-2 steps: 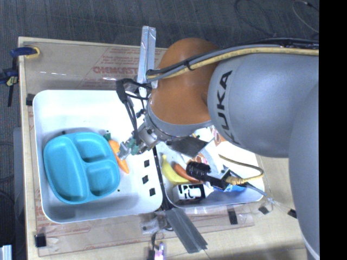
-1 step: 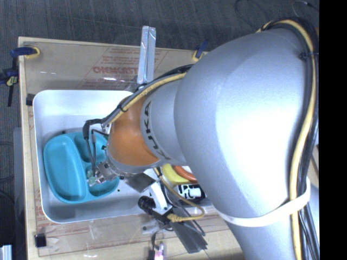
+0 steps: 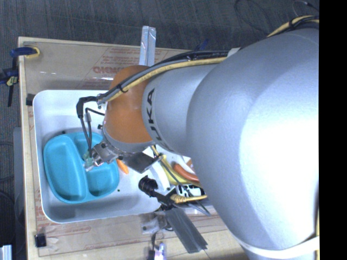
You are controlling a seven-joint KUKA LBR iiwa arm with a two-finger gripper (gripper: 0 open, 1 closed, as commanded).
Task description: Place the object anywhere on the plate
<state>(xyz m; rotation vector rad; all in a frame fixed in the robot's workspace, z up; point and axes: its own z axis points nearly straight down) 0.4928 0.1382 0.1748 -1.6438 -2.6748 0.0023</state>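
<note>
Dark grey carpet floor (image 3: 81, 10) all around, w/ a couple cables (image 3: 260, 1) lying top right. Bench (image 3: 65, 58) is light wood w/ red printing on it, blue clamp (image 3: 21, 52) on the left corner. Even lighting.

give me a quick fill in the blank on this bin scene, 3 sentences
1. The divided plate in the left bin is ____ in colour.
2. The band above the arm's wrist is ____.
3. The plate has ____ compartments.

Missing words: blue; orange; two
</note>
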